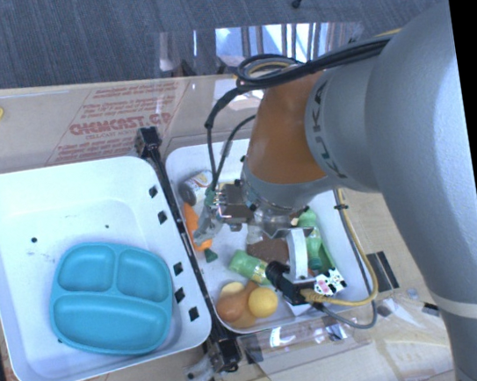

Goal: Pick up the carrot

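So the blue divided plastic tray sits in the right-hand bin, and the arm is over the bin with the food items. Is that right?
Not quite. The camera view shows the blue divided plastic tray lying in the left-hand shallow white bin, not the right. The rest holds: the grey and orange arm is over the right-hand bin, where the food items lie, among them the orange carrot by its left wall.

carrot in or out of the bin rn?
In. The carrot lies in the right bin, against its left wall, beside the gripper.
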Available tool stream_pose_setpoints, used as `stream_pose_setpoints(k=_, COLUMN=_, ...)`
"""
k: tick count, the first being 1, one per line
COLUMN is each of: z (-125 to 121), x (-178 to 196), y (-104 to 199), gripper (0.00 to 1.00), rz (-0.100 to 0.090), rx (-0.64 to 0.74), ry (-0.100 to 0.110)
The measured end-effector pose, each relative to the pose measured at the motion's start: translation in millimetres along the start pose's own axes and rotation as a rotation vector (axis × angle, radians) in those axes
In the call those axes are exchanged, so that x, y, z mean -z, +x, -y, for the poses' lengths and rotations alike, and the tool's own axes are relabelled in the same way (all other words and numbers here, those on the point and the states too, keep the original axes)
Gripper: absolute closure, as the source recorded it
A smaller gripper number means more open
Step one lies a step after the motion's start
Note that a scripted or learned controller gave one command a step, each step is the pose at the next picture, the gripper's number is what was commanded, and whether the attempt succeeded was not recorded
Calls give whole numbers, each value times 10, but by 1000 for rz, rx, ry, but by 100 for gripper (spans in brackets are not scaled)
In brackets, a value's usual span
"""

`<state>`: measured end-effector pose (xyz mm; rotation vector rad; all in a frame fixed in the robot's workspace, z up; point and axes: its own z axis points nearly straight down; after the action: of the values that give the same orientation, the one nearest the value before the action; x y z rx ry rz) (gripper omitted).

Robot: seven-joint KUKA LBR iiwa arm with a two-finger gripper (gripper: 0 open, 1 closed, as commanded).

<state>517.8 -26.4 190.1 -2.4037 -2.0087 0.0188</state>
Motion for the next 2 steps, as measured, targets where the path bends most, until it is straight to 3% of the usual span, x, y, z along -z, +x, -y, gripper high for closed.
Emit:
stream_pose_setpoints(k=1, z=-482, x=-320, y=-581, gripper=0, rz=1, rx=-114, ry=-3)
stream_pose_setpoints(k=2, z=-458, x=-955, y=-594, gripper=0, rz=-2, rx=-198, ry=-9)
